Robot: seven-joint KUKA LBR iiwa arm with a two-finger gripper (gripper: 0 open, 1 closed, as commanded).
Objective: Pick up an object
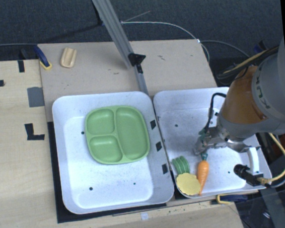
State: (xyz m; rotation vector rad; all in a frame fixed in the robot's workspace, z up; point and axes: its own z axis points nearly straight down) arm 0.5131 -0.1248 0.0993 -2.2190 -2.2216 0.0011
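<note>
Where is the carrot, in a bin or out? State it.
In. The carrot lies inside the right bin, near its front edge, beside a yellow piece and a green piece.

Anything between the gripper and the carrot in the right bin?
No. In the camera view, the gripper is just above the carrot's leafy top, with only bare right bin floor between.

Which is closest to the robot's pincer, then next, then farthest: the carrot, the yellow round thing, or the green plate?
From the pincer:
1. Carrot, just below it, right bin.
2. Yellow round thing, bottom-left corner of the right bin.
3. Green plate, over in the left bin.
</note>
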